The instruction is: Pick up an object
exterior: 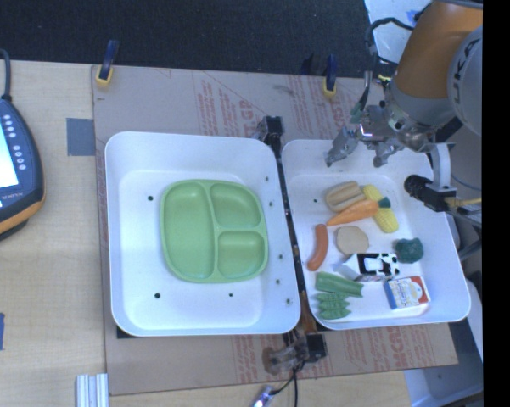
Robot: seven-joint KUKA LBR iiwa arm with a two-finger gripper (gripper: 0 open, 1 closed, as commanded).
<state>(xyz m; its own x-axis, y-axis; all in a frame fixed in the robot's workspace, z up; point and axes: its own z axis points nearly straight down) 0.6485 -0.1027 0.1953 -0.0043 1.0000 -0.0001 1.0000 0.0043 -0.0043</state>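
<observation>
My gripper (359,153) hangs over the far edge of the right bin (455,253), open, with nothing between its fingers. Just in front of it lie a tan bread roll (343,195), an orange carrot (354,214) and a yellow corn piece (385,220). Further forward are a red sausage (320,246), a round beige cookie (351,240), a black-and-white toy cow (378,264), a green broccoli (409,248), green pea pods (336,285) and a small carton (406,294).
The left bin (127,227) holds a green divided plate (214,230). A handheld control pendant (4,164) lies on the bench at far left. Clamps (106,64) sit along the board's far edge.
</observation>
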